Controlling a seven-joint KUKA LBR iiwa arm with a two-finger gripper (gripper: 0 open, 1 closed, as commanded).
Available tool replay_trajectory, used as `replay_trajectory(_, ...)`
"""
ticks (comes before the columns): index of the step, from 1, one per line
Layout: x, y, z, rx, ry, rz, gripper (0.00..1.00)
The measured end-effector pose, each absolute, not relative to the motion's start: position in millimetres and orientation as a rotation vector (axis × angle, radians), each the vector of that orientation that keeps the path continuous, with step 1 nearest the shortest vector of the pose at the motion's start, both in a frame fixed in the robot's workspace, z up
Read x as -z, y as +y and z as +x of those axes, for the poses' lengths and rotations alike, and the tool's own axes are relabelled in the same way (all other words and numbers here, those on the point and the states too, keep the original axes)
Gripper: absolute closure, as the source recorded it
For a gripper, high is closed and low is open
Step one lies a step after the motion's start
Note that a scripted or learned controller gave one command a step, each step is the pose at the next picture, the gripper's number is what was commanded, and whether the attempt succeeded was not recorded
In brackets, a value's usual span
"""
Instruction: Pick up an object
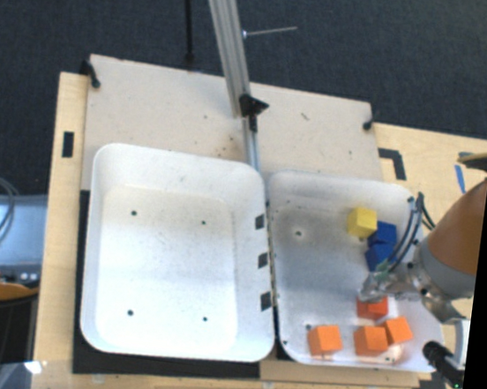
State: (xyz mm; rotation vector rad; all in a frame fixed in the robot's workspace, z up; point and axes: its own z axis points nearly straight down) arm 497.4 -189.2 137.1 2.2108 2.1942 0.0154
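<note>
In the right bin (305, 268) a yellow block (363, 221) lies near the far side, with a blue block (383, 244) touching it on the right. A red-orange block (372, 307) lies right of the bin's middle. Three orange blocks sit along the near edge: one at the left (325, 340), one in the middle (371, 339) and one at the right (399, 330). My gripper (379, 290) reaches in from the right and hangs low, directly over the far edge of the red-orange block. The arm's wrist hides part of the blue block and the bin's right wall.
The left bin (173, 256) adjoins the right one along a shared middle wall. A slanted aluminium rail (232, 45) rises from behind the bins. A teach pendant (6, 238) with cables lies off the bench at the left.
</note>
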Motion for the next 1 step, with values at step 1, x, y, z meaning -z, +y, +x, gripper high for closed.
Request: replay_trajectory(1,-190.5,-199.3,505.0,-0.004,2.220,2.214,1.00)
